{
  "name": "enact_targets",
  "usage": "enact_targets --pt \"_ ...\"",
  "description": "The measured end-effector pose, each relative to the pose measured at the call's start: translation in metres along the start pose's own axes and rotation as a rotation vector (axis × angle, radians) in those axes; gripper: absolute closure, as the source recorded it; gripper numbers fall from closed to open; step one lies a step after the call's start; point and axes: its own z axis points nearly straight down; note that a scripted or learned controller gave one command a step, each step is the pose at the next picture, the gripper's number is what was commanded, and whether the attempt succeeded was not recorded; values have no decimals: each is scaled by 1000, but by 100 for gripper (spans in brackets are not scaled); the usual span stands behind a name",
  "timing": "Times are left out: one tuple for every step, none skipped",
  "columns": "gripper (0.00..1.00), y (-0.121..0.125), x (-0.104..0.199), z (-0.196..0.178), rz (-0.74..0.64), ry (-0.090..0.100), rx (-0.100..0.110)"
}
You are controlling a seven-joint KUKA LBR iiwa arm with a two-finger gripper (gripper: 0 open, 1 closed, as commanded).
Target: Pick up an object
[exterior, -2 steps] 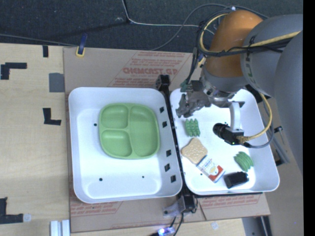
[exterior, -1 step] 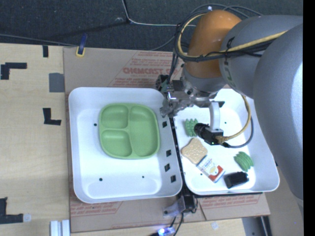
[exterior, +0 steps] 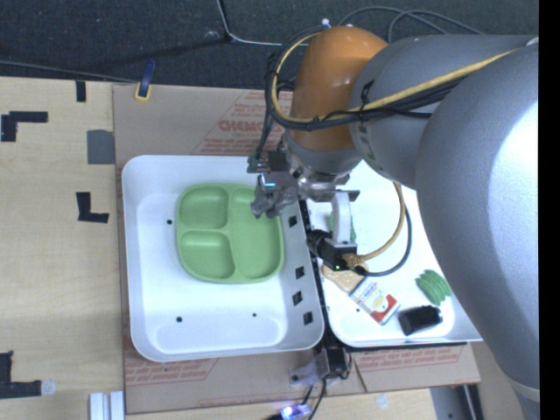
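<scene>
The claw (exterior: 273, 195) hangs over the green divided plate's (exterior: 229, 233) upper right corner, inside the left bin (exterior: 140, 261). Whether it is clamped on anything, I cannot tell. The plate lies flat just beneath it.

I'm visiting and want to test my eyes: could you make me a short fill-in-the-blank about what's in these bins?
The divided plate in the left bin is coloured ____.
That plate has ____ compartments.
The black object lies in the ____ bin.
The band above the arm's wrist is coloured ____.

Missing words: green; three; right; orange
</scene>
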Motion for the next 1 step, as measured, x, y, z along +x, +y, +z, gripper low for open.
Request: enact_targets --pt "0 0 -2 0 2 0 0"
